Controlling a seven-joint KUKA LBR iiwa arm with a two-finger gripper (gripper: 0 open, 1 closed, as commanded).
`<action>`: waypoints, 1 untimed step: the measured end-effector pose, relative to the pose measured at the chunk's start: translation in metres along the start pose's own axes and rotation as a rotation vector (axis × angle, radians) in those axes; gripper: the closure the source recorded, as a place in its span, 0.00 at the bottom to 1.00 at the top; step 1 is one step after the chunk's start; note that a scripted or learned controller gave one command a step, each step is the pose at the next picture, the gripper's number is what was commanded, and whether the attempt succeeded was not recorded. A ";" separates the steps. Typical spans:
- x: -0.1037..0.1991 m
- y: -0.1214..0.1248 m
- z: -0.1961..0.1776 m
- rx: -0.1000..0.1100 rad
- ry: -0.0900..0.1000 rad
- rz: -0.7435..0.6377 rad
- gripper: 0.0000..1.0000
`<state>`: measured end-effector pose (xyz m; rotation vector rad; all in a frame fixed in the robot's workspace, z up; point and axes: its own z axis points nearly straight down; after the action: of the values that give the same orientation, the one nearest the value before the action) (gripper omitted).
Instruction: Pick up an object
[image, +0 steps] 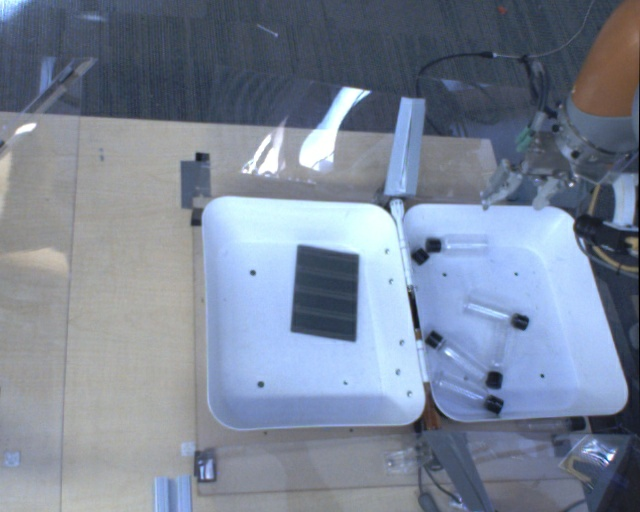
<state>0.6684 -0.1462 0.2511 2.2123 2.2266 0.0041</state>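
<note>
Tubes (497, 315) with black caps lie scattered in the right bin (590, 310); jaws hang spread and unladen above its far edge, gripper (520, 188).

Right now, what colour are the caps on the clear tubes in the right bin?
Black caps, seen in the camera view.
</note>
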 end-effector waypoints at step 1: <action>-0.060 0.002 -0.040 -0.005 -0.004 -0.041 0.00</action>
<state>0.6702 -0.2057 0.2911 2.1624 2.2664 0.0060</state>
